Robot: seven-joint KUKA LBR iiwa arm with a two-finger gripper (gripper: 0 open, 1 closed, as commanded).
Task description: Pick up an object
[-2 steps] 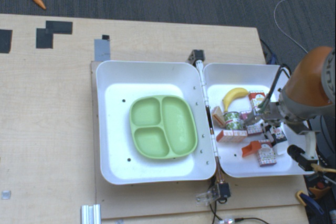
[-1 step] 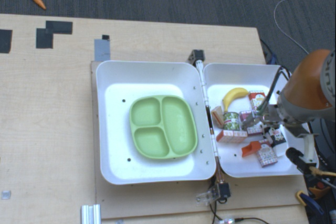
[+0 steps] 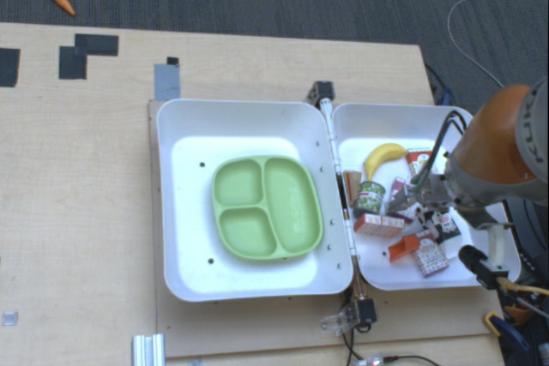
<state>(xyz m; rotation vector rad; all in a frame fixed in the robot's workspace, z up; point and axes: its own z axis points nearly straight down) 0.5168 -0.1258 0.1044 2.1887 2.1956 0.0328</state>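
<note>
Grey and orange, my arm (image 3: 502,150) reaches in from the right over the right bin (image 3: 347,120), with my tool (image 3: 414,200) low among the clutter there. I cannot tell how far it is open, nor whether it has hold of anything. Just beside it lie the objects I could pick: a green can (image 3: 371,196), a red-and-white box (image 3: 378,225) touching the can's lower side, a yellow banana (image 3: 383,157) further up, an orange piece (image 3: 401,249) and a small printed packet (image 3: 431,260) below. The left bin (image 3: 167,184) holds a green three-compartment plate (image 3: 267,207). Both bins rest on my pale wooden worktop (image 3: 77,210).
</note>
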